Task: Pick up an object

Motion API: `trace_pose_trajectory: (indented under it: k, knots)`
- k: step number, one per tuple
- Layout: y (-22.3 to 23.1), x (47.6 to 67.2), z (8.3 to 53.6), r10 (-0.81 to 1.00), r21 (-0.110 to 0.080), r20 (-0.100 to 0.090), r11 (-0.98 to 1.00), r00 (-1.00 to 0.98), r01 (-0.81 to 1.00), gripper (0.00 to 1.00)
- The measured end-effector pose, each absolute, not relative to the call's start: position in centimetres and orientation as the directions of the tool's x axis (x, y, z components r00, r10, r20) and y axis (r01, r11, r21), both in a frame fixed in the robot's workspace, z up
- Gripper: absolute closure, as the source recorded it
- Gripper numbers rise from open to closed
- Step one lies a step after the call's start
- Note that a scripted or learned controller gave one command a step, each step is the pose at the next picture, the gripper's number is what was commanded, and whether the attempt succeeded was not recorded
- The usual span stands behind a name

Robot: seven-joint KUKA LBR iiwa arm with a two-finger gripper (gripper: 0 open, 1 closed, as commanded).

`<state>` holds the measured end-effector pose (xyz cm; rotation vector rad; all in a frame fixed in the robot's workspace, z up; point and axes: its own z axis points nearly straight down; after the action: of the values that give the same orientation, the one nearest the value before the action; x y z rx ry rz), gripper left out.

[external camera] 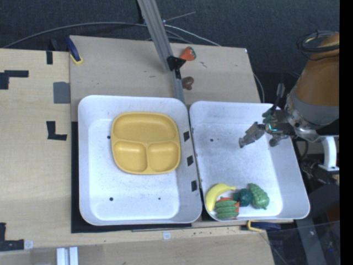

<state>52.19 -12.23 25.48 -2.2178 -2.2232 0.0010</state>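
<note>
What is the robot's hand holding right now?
Nothing. The gripper hangs open over bare floor in the right bin, away from the toy food in its near corner.

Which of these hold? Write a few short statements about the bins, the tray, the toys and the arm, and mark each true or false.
1. The yellow tray lies in the left bin. True.
2. The toys sit at the far edge of the right bin. False: the banana and the green toys are bunched at its near edge.
3. The gripper is over the right bin. True.
4. The gripper is right over the toys. False: it is well apart from them, toward the far right of the bin.
5. The banana lies on the tray. False: the tray's compartments hold nothing; the banana is in the right bin.
</note>
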Motion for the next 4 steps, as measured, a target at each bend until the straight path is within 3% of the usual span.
trace_pose_trajectory:
  k: [1,4]
  knots:
    - [-12.2,52.2,25.5,1.0,-0.001,0.0,0.002,-0.002,1.0,0.0]
    - [-13.0,51.0,9.5,1.0,-0.009,0.002,0.001,-0.001,1.0,0.0]
